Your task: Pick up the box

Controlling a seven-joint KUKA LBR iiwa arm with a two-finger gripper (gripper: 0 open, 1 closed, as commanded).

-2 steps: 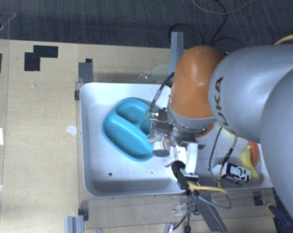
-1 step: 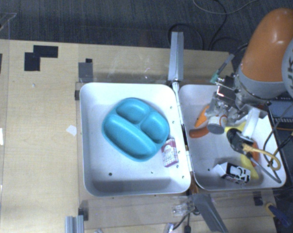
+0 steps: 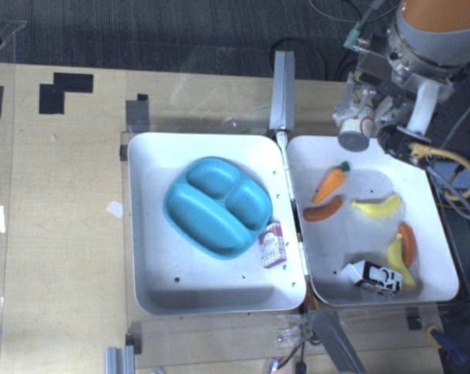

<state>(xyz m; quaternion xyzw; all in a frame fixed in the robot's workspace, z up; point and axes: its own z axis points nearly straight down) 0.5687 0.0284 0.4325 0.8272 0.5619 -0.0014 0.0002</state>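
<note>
Where the arm stood: the grey arm (image 3: 433, 22) with its orange band reached in at the upper right, above the far rim of the right bin.
End effector: the end effector (image 3: 362, 119) hung over the far edge of the right bin, clear of everything in it; whether it was released or clenched could not be told, and nothing was seen in its grasp.
Table: the table (image 3: 63, 209) was pale wood and carried two white bins side by side.
Left bin: the left bin (image 3: 153, 287) held a blue divided plate (image 3: 217, 205), lying tilted near the middle.
Small carton: a pink-and-white carton (image 3: 273, 245) lay just beside the plate's near right edge, close to the wall shared with the other bin.
Right bin: the right bin (image 3: 437, 287) held the food items and a dark box.
Box: a black-and-white box (image 3: 379, 277) lay at the near side of the right bin, touching a yellow banana (image 3: 395, 257), well apart from the end effector.
Carrot: an orange carrot (image 3: 329, 182) lay toward the far left, with a red sausage (image 3: 323, 209) just beside it.
Second banana: another banana (image 3: 377, 206) lay near the middle.
Second sausage: a red sausage (image 3: 408, 244) rested against the nearer banana.
</note>
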